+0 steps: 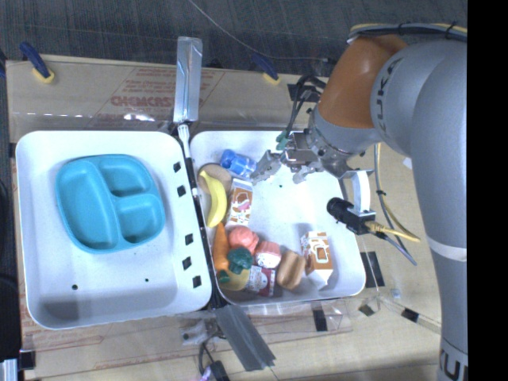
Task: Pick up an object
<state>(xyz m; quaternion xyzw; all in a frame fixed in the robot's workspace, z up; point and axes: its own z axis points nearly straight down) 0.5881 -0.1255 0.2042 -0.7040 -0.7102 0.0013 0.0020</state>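
Bench covered in brown cardboard (95, 86), dark floor beyond at the far side, two shallow white bins side by side. Left bin (48, 292) holds a blue divided plate (111, 201), lying flat in its far-left part. Right bin (294, 205) holds the clutter, mostly along its left wall and near edge: banana (214, 197) upright along the divider, blue crumpled item (236, 163) just beyond it at the far-left corner, small carton (240, 202) beside the banana, carrot (220, 248), pink-red round item (242, 237), a bread-roll shape (290, 270), orange-white box (319, 254) near the right wall. Grey arm (421, 101) comes in from the right, orange band (361, 82) above the wrist. Gripper (284, 165) hovers over the far middle of the right bin, fingers (268, 165) spread apart, nothing between them, just right of the blue crumpled item.
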